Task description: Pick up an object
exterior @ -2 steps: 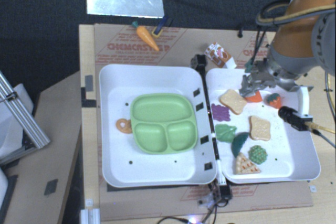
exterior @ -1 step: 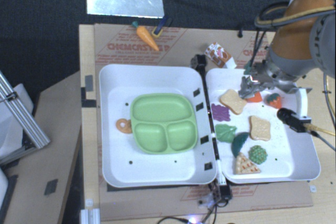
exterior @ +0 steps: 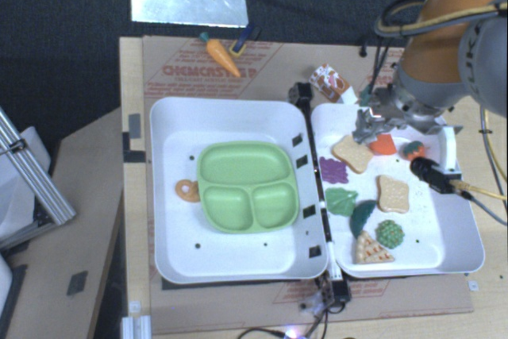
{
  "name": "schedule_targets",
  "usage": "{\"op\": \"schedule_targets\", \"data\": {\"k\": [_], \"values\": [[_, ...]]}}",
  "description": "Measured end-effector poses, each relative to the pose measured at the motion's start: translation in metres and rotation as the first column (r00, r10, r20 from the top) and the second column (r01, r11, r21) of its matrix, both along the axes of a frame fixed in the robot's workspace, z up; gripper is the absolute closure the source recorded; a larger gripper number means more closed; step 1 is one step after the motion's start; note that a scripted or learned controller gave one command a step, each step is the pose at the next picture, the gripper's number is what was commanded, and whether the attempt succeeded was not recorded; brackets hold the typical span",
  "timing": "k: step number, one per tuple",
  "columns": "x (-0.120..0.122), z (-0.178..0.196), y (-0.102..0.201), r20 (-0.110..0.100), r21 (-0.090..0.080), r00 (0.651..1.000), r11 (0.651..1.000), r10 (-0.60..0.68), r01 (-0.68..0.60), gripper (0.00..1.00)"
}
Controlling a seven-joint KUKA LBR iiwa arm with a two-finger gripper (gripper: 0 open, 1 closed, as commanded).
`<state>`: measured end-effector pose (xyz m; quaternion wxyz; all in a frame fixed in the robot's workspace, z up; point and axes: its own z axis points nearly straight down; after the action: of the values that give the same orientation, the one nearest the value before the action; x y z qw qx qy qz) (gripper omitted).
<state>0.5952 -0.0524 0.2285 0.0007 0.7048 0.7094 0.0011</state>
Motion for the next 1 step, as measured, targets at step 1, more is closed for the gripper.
{"op": "schedule_targets", "data": {"k": [1], "values": [[-0.0005,0.0057,-0.0130,-0.001,-0.001,1.000,1.000,-0.006,0.006,1.00]]}}
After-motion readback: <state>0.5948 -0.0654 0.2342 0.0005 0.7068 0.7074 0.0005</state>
